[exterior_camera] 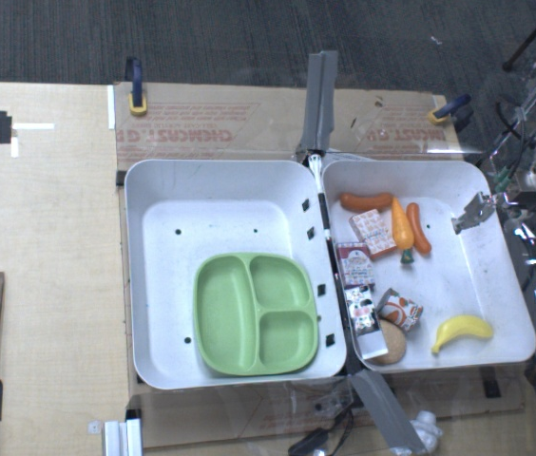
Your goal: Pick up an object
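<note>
tray [219,297] – matt green plastic | bins [154,255] – smooth white plastic | bench [49,255] – pale wood

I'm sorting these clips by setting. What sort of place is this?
Probably a robotics lab test bench, not a kitchen: two white bins on a clamped cardboard sheet, toy food such as a banana, and a green divided plate.

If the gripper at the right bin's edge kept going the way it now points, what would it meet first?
The gripper hangs over the right bin, pointing roughly leftward and down. It would probably meet bare bin floor first, with the orange carrots next in line. Its height is unclear from this view.
</note>
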You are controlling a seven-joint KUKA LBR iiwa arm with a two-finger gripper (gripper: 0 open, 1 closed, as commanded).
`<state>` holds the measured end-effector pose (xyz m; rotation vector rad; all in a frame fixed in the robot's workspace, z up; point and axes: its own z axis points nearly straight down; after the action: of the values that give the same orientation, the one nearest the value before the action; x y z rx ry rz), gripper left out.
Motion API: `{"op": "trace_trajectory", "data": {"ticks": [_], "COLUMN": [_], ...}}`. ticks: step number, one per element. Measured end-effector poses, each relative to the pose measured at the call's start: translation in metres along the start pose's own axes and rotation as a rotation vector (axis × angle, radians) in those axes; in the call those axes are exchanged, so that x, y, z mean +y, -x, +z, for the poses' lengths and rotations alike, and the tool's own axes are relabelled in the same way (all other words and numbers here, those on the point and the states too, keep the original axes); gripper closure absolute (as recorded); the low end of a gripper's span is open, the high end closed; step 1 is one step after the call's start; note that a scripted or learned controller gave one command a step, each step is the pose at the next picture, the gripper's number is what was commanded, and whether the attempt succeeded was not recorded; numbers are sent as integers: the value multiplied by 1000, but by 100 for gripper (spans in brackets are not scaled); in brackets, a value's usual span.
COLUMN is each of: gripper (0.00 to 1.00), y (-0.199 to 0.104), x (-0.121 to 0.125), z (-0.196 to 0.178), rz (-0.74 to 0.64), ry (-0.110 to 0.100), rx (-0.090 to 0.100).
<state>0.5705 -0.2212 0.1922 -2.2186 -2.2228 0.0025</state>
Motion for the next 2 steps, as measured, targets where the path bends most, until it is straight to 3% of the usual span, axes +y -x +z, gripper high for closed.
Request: {"op": "trace_trajectory", "data": {"ticks": [1, 2], "gripper": [0, 0], "y": [-19, -62], "x": [19, 74], "z": [101, 99], "rz": [3, 10], "ry": [1, 3], "rx": [1, -2]}}
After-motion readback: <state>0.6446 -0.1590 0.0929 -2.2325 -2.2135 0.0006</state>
